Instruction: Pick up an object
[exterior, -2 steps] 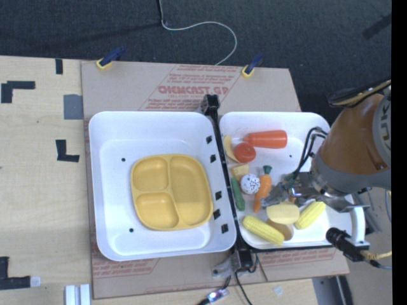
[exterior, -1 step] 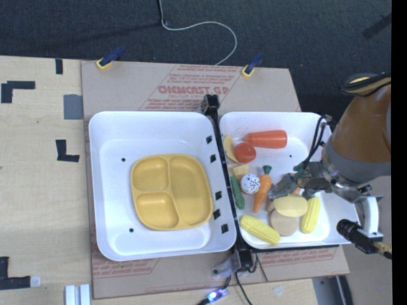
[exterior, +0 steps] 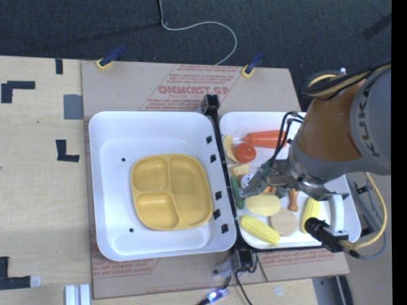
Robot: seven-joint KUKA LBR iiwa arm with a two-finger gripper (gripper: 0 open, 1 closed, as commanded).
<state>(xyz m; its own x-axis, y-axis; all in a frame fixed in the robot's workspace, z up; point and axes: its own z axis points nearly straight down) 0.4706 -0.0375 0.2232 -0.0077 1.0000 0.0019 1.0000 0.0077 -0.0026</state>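
With its open hand [exterior: 259,182] low over the right bin's [exterior: 254,121] left edge, the arm should straddle one toy, likely the pale potato [exterior: 263,204], before closing.

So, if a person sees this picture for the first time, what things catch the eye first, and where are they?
First comes the big grey and orange arm, reaching from the right over the right bin. Next is the yellow divided plate, lying alone in the middle of the left bin. Under the arm, the gripper hangs low over crowded toy food, such as a carrot, a tomato and a corn cob.
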